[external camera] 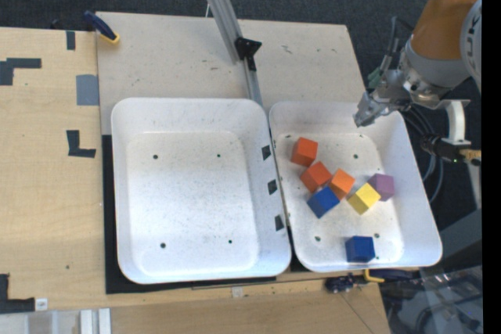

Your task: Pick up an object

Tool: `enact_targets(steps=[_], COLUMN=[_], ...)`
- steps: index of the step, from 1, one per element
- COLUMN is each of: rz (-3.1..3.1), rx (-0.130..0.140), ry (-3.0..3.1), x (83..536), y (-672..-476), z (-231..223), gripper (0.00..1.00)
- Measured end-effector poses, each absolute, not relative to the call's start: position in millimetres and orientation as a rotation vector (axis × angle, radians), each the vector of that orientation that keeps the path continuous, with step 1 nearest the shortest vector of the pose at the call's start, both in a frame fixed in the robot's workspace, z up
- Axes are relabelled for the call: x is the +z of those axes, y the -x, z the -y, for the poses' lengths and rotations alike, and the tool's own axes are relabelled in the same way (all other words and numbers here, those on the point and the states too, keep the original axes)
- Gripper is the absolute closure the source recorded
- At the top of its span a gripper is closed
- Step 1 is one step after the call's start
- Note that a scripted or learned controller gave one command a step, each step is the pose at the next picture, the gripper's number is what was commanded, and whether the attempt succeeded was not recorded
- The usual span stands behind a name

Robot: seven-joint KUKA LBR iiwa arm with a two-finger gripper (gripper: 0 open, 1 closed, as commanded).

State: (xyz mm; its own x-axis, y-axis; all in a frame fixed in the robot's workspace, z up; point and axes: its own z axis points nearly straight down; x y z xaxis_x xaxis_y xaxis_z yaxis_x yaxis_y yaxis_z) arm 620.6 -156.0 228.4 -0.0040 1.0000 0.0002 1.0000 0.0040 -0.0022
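Jaws cannot be judged, for the gripper [368, 116] is small and dark at this slant; nothing shows between its tips; it hangs over the right bin's [412, 168] rim at about one o'clock, well apart from the blocks, probably a waiting pose before descent; blocks crowd the bin's middle, an orange-red cube [305, 150] at eleven o'clock, a second orange-red cube [315, 175] touching an orange cube [342, 182] at centre, a blue cube [322, 201] just below them, a yellow cube [362, 198] and purple cube [383, 185] at three o'clock; a lone blue cube [360, 248] at six o'clock sits apart, likely the easiest pick; the left bin [125, 168] lies at nine o'clock.
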Motion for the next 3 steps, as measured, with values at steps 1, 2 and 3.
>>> enact_targets(steps=[1, 2, 3], rz=[2.225, 2.225, 2.227], rx=[0.002, 0.002, 0.000], ry=[2.214, 2.213, 2.212], x=[218, 209, 213], y=[-603.3, -586.2, -578.3], z=[106, 55, 6], gripper=[1.00, 1.00, 1.00])
